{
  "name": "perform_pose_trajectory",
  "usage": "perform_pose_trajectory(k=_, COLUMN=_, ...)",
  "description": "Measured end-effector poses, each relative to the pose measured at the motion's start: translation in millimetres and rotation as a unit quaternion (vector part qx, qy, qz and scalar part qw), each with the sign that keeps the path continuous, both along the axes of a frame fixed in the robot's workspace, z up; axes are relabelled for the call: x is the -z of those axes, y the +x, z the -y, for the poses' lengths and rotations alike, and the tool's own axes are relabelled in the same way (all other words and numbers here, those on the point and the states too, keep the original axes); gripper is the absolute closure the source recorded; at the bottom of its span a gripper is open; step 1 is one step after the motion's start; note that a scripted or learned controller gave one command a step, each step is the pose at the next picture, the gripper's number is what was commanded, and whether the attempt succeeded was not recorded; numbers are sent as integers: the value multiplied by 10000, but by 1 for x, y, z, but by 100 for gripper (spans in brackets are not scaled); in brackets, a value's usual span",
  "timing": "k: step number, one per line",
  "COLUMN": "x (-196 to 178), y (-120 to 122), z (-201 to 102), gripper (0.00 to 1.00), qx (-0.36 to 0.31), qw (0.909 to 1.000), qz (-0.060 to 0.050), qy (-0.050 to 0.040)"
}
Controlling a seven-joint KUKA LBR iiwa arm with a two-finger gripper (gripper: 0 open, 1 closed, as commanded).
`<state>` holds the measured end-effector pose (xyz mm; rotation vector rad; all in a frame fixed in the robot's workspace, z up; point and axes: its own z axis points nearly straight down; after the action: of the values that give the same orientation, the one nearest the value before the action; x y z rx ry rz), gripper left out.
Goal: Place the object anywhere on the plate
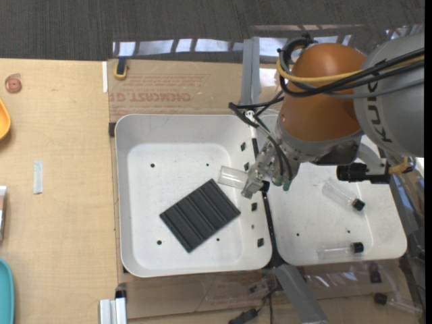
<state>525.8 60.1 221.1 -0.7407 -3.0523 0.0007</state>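
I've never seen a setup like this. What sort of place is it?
Probably a robotics lab test bench: a KUKA arm reaches over two white bins, one holding a dark ridged plate, the other clear plastic vials.

We look down at a slant from above the bench (pixel 54 147). Both white bins (pixel 135 140) sit mid-frame, fairly near.

matt ribbed dark plate (pixel 200 215), glossy white bin (pixel 135 154)

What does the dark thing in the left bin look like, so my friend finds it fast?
Look in the left white bin. Near its middle lies the dark ribbed plate, a flat, charcoal rectangle turned at a slant. The small clear object by its upper corner is see-through; only the plate is dark and grooved.
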Motion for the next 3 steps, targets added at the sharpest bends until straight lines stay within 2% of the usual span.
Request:
perform_pose_trajectory(k=1, x=0, y=0, z=0, gripper=0, qx=-2, qw=10000, qz=1, qy=0)
perform_pose_trajectory(k=2, x=16, y=40, z=-34, gripper=0, qx=-1504, qw=9886, qz=10, qy=4)
perform_pose_trajectory(k=3, x=-81, y=108, z=-66, gripper=0, qx=-4611, qw=8874, qz=31, qy=5)
